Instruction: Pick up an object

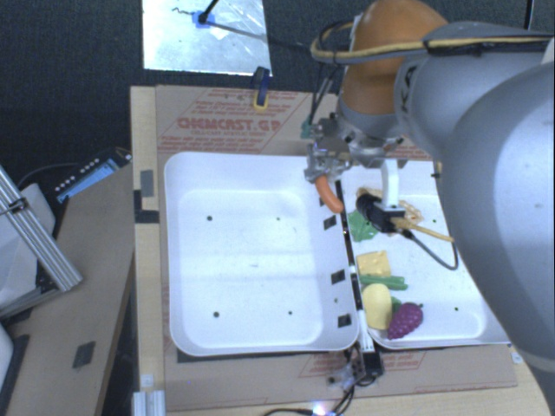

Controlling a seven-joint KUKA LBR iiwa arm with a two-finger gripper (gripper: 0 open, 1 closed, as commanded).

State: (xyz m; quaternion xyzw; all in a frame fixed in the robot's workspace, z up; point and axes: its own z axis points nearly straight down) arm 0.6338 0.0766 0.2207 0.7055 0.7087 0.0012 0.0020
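My gripper hangs over the divider between the two white bins, near their far end. It is shut on an orange carrot-shaped piece, which slants down from the fingers over the left edge of the right bin. In that bin, along its left side, lie a green leafy piece, a yellow wedge, a green pod, a pale yellow fruit and a purple bunch of grapes.
The left bin sits beside the right one, with small black clips along the shared divider. The big grey arm covers the right bin's right half. Cardboard lies under both bins.
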